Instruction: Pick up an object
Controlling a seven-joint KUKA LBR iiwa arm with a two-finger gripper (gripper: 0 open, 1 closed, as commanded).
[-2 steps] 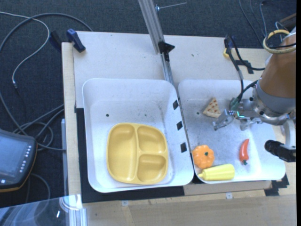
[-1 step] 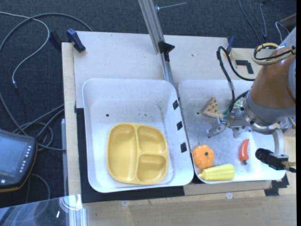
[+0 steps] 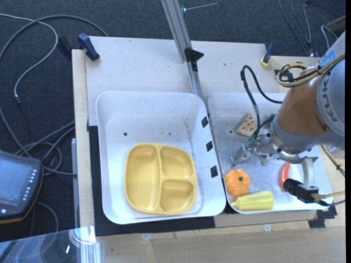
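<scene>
From above, the grey arm's two-finger gripper [image 3: 245,153] is hanging low in the right shallow white bin [image 3: 219,106]; whether its fingers are parted or closed cannot be told. A small orange plastic pumpkin [image 3: 237,182] is lying just below it, touching a pale yellow corn-like piece [image 3: 254,200]; a tan waffle-patterned cracker [image 3: 246,125] is sitting above. A yellow divided plate [image 3: 160,177] is resting in the left white bin [image 3: 109,106].

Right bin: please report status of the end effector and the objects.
End effector low in right bin, nothing seen held. Pumpkin, corn, cracker lying free. Black cable crosses bin.
</scene>
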